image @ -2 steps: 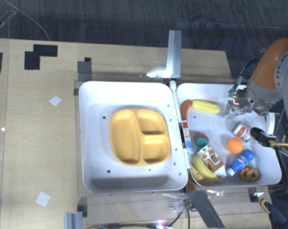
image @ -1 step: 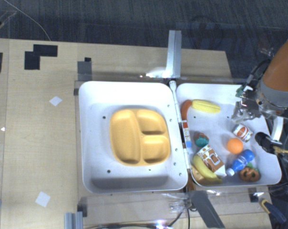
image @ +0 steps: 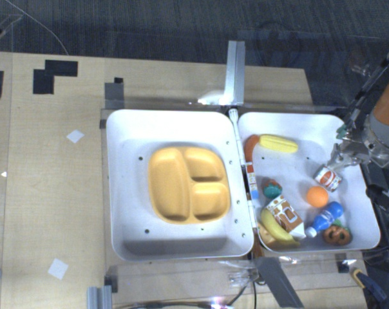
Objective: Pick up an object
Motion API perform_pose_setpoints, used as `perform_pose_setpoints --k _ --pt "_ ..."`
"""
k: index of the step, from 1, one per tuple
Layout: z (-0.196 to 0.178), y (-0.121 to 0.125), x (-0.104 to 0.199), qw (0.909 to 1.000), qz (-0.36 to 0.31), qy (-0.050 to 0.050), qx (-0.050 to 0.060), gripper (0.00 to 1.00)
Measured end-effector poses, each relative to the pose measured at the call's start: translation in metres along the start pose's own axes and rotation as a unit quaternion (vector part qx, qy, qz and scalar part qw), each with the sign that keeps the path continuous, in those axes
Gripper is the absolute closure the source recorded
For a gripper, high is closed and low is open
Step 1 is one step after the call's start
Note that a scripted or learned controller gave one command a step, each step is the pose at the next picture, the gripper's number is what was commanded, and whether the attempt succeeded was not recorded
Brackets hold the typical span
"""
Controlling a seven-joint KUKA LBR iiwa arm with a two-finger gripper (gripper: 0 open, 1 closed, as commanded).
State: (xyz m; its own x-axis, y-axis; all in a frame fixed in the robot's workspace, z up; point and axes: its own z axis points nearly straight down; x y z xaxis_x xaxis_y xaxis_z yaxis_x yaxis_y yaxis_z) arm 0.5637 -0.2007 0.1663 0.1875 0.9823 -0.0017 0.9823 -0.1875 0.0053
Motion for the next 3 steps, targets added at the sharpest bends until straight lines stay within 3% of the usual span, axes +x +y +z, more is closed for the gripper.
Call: perform_pose_setpoints --k 1,2,3 --pt "0.044 -0.002 -0.001 0.9986 -0.052 0.000 -0.016 1.00" --pt "0.030 -0.035 -0.002 0.9753 -0.221 0.000 -0.002 1.00" --pt "0.050 -0.007 -0.001 0.9959 -0.090 0.001 0.000 1.00"
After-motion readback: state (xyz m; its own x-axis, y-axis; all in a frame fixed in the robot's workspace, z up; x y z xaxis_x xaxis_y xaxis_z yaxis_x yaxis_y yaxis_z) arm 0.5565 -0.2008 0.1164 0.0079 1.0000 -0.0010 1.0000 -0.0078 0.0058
